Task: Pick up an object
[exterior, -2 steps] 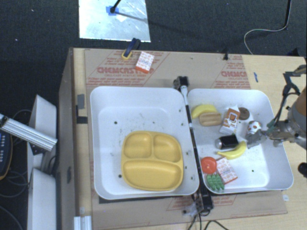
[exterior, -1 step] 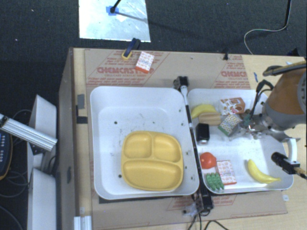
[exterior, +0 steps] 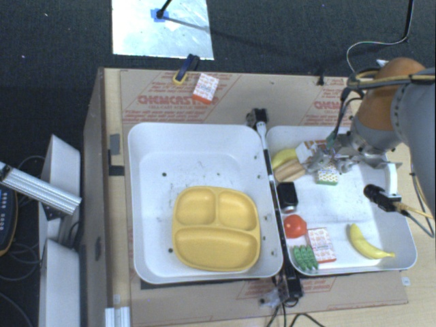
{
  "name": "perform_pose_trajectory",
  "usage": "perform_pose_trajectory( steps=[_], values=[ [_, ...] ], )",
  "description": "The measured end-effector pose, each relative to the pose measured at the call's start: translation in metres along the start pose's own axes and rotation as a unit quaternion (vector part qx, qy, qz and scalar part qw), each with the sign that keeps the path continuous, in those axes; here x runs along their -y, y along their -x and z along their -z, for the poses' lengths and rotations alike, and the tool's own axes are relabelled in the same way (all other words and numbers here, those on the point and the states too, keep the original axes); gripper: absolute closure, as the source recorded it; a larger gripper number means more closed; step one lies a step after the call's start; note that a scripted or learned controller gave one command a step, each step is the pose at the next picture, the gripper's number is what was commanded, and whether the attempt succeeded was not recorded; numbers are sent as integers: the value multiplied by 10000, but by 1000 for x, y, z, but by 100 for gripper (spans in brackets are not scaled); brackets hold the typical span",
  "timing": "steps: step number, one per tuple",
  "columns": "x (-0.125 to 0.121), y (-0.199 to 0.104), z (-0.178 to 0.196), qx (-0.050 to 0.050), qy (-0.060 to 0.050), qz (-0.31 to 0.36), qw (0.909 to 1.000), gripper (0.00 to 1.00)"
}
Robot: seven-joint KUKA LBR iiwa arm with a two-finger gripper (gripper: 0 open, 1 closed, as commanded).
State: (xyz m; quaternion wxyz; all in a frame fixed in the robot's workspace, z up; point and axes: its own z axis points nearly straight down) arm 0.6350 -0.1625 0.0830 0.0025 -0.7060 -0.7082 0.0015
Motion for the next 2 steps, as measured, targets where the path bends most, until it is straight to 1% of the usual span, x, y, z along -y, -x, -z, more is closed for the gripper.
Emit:
perform_pose_trajectory(
  steps=[1,2],
  values=[
    [-2,0,12,11,29,20,10000,100],
    [17,-45,99,8,53,11,10000,100]
  ],
)
